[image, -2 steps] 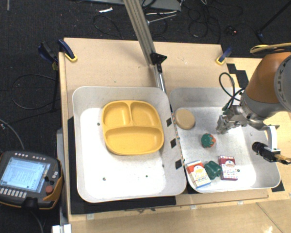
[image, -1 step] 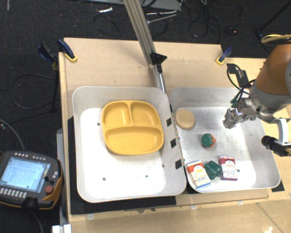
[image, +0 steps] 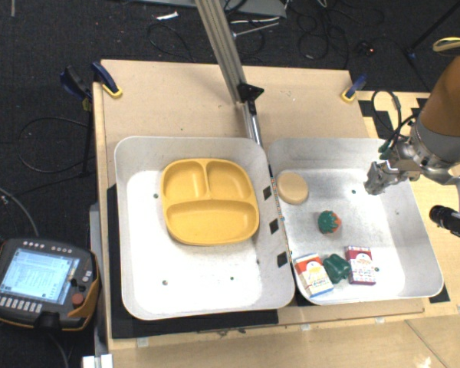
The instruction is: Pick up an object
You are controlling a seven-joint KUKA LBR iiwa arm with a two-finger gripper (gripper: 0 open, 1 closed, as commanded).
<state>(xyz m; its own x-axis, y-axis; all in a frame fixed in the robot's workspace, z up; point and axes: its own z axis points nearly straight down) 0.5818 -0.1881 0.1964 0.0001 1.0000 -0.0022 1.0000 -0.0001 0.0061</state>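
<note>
A: Count?
B: Left bin [image: 138,282]: one yellow tray [image: 211,202]. Right bin [image: 414,244]: five items — tan disc [image: 293,188], green-red ball [image: 329,221], two cartons [image: 314,274], green block [image: 337,267].
A: Gripper [image: 377,181]?
B: Far right of right bin, carrying nothing; finger state unclear.

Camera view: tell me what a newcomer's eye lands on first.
The yellow divided plate stands out first, lying in the left bin. Next comes the arm's gripper, hanging over the right bin's far right part. Small items gather there: a tan round block, a green-and-red ball and two little cartons near the front edge.
</note>
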